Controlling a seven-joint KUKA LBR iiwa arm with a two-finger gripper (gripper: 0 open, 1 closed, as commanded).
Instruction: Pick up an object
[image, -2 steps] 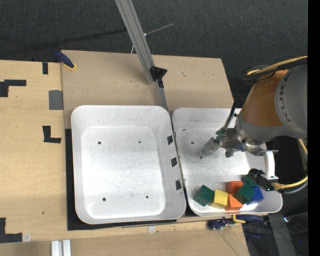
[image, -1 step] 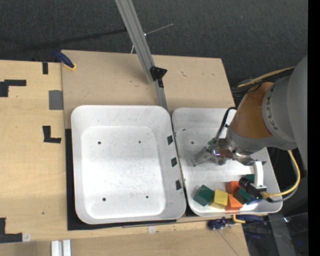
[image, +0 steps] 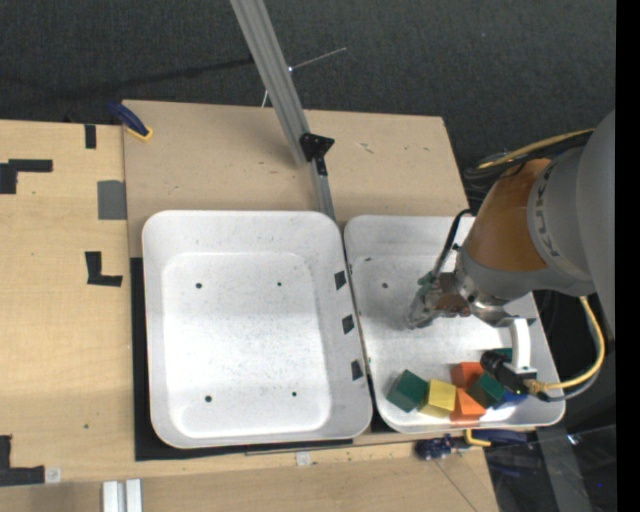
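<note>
Blocks: green block (image: 406, 389), yellow block (image: 438, 398), orange block (image: 466, 385), clustered in near corner of right bin (image: 385, 250), beside left bin (image: 240, 325). Hand (image: 428, 305) above the blocks, mid-bin; grip state cannot be told.

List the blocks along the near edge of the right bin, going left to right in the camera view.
Dark green block → yellow block → orange block. The cluster further right overlaps too much to order. The tool sits above them, over the right bin.
</note>
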